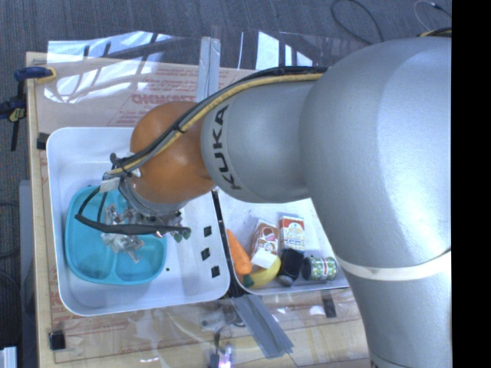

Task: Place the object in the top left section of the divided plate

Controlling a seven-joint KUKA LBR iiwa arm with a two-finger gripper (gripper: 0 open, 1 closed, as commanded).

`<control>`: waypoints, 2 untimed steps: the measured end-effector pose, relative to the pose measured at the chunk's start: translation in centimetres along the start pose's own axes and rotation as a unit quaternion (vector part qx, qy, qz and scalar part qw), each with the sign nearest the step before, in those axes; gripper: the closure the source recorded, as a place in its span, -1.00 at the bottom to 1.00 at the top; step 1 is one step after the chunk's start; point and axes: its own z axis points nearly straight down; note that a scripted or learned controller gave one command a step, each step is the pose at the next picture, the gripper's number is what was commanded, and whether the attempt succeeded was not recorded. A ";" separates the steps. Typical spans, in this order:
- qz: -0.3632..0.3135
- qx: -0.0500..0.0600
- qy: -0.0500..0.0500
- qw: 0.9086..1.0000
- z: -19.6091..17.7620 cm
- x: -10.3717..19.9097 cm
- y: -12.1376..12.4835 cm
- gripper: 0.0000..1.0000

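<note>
A bench is seen bearing two white bins. The left bin (61,282) is occupied by a blue divided plate (88,263). The gripper (126,240) is positioned over the plate; its finger state cannot be told. Small items (280,255) are gathered in the right bin (253,288).

Turquoise divided plate (86,253); white bins (61,167); grey arm (345,152), orange band (165,159); orange carrot (239,255).

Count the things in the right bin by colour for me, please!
Orange: 1, the long orange carrot
Yellow: 1, the curved yellow banana
Red: 2, the two small red-and-white cartons
Black: 1, the round black object
Green: 1, the small green-labelled can
Total: 6
</note>
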 end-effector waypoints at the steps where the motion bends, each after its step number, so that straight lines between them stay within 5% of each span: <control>1: 0.055 0.002 -0.009 0.998 -0.1 4.3 0.2 1.00; 2: 0.004 0.001 0.003 1.000 -3.6 -6.1 1.4 1.00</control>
